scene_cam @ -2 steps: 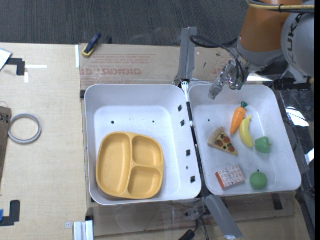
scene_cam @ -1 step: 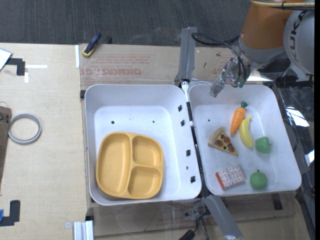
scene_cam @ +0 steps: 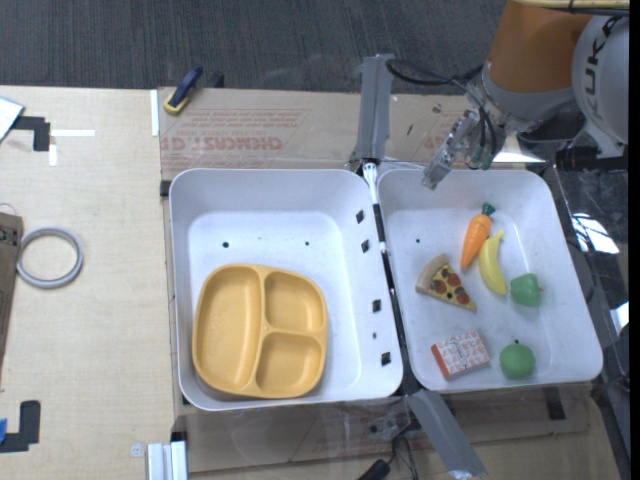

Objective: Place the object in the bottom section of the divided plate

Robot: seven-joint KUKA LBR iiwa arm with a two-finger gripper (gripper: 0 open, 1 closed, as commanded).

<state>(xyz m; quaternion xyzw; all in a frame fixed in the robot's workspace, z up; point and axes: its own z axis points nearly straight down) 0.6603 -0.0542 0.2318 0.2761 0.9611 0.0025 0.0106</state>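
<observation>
Claw (scene_cam: 447,161), grip state unclear, hovers over right bin's (scene_cam: 570,230) top edge; toy carrot (scene_cam: 476,238) lies below it, apart.

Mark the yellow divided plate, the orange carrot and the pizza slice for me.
yellow divided plate (scene_cam: 222,323): camera view, large left section.
orange carrot (scene_cam: 475,240): camera view, mid-body.
pizza slice (scene_cam: 446,285): camera view, topping centre.
</observation>
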